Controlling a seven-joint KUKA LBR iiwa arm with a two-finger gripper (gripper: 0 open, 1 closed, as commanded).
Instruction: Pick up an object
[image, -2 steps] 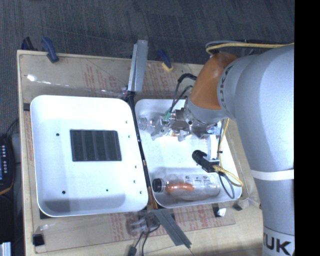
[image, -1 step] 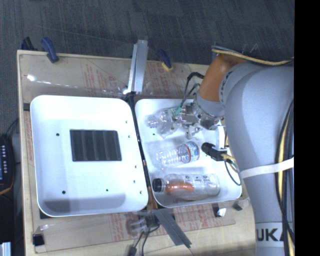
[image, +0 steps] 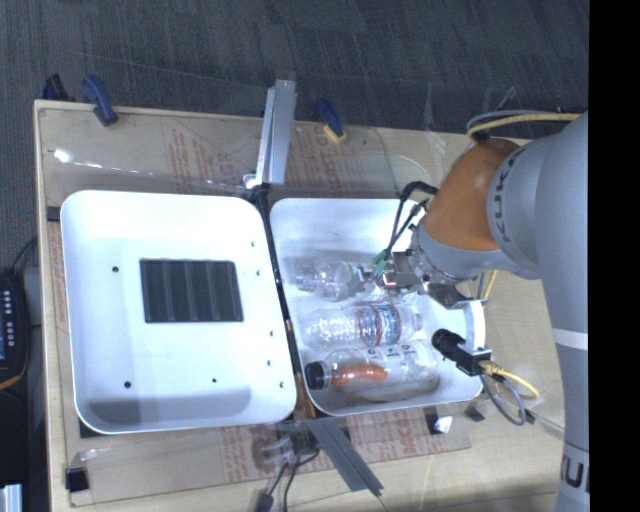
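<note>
The right bin (image: 300, 225) holds three clear plastic bottles. One crumpled bottle (image: 325, 277) lies near its middle. A second bottle with a blue label (image: 365, 326) lies below it. A third bottle with a black cap and an orange-brown core (image: 365, 375) rests along the bin's near wall. My gripper (image: 398, 275) is low inside the right bin, at the right end of the crumpled bottle and just above the blue-label bottle. The wrist hides the fingertips.
The left bin (image: 90, 300) has a dark ribbed rectangle (image: 191, 290) on its floor. A metal bar (image: 274, 130) rises between the bins at the back. Blue clamps (image: 100, 98) sit on the bench's far edge. The grey arm (image: 520, 210) covers the right bin's right side.
</note>
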